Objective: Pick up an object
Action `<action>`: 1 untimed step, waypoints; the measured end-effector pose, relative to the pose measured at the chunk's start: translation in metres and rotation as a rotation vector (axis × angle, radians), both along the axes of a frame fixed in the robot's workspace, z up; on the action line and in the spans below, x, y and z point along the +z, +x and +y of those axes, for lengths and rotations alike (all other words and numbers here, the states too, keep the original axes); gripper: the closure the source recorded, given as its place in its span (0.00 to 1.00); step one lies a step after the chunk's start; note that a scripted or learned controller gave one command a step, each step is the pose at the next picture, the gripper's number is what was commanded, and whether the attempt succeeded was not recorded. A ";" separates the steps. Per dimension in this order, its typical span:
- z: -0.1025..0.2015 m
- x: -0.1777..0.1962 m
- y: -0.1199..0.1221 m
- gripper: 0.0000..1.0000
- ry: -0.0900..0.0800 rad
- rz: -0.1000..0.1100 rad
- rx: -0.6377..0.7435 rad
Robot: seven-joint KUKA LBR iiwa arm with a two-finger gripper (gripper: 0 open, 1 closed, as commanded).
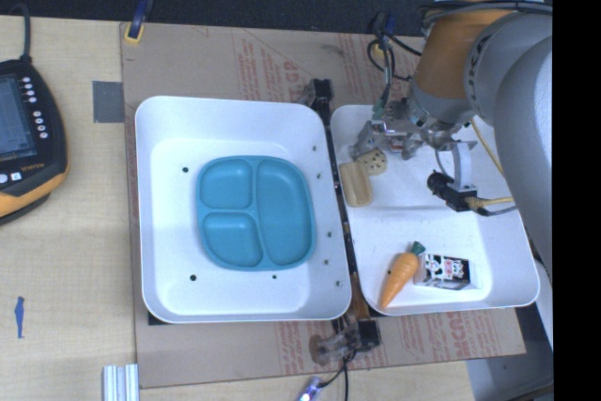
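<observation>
Camera view puts the tan, flat cracker-shaped toy (pixel 359 177) at the left wall of the right-hand shallow white bin (pixel 507 294), right of frame centre. The grey two-finger gripper (pixel 383 140) hangs just above its upper end; whether it is apart or together, I cannot tell. Coming down this near the wall, it could clip the rim or push the toy aside.

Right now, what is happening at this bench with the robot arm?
A grey and orange arm reaches in from the right and holds its claw low in the right bin, at its far end near a tan, cracker-like piece. Whether the claw grips anything cannot be told. A toy carrot and a small carton lie at the near end. The left bin holds a blue divided plate.
</observation>
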State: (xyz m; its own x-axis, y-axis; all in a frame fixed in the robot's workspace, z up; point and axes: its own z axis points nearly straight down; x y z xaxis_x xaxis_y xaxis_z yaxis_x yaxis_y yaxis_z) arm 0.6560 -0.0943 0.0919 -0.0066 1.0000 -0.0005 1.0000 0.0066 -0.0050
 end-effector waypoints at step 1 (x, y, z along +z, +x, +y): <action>0.002 0.000 0.000 0.00 0.000 0.000 0.000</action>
